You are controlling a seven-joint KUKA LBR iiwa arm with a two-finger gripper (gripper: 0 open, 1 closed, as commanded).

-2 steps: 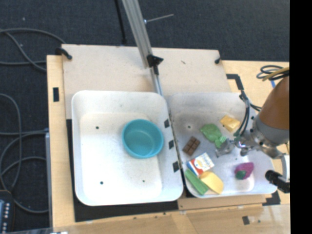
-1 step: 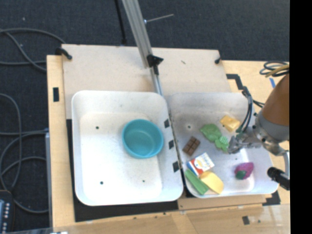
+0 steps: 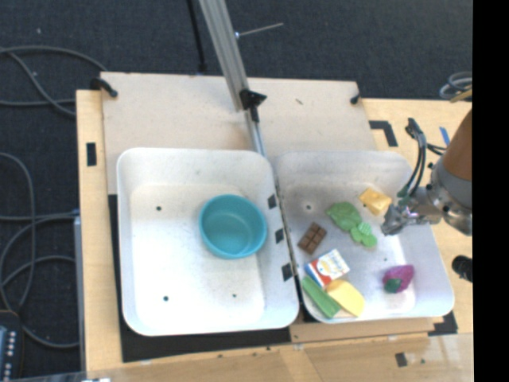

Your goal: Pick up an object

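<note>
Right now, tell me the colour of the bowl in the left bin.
Teal blue bowl, seen in the camera view.

Hand (image 3: 395,220) over cluttered right bin (image 3: 421,293)

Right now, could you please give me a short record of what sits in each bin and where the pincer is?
left bin: one blue bowl
right bin: yellow block, green leafy toy, brown chocolate bar, small carton, purple toy, green and yellow pieces
pincer: over the right bin, beside the yellow block
held object: none seen
</note>
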